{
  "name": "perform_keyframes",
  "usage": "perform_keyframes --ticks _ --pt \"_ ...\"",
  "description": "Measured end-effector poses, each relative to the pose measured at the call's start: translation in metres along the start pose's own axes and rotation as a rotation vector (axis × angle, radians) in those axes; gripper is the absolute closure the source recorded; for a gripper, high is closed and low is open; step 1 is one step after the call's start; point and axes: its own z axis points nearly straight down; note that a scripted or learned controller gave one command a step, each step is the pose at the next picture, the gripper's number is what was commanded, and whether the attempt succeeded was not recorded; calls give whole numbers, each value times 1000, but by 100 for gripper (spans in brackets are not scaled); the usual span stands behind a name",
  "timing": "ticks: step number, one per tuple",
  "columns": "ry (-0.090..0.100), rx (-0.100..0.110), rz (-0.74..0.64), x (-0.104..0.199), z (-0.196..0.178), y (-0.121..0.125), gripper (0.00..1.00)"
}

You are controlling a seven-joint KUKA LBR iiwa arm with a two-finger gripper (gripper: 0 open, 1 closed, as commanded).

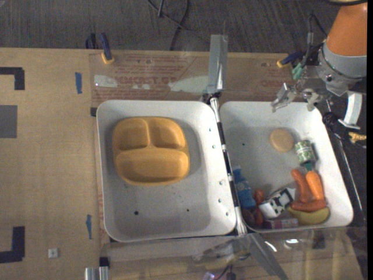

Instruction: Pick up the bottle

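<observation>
The bottle (pixel 242 188) lies flat in the right bin (pixel 256 124), against its left wall toward the near end, long axis running near to far with the tip pointing far. Right of it sit a banana (pixel 310 216), two carrots (pixel 309 186), a can (pixel 303 152) and a tan disc (pixel 282 139). Over the far rim hovers the gripper (pixel 295 97), fingers apart, holding nothing.
</observation>
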Motion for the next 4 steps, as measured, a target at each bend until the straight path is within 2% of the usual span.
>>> perform_keyframes --ticks 1,2,3,4 --pt "2 1 -579 77 72 -61 0" --pt "2 3 -267 91 72 -121 0" --pt "2 6 148 71 73 -155 0" --pt "1 4 224 150 73 -155 0"
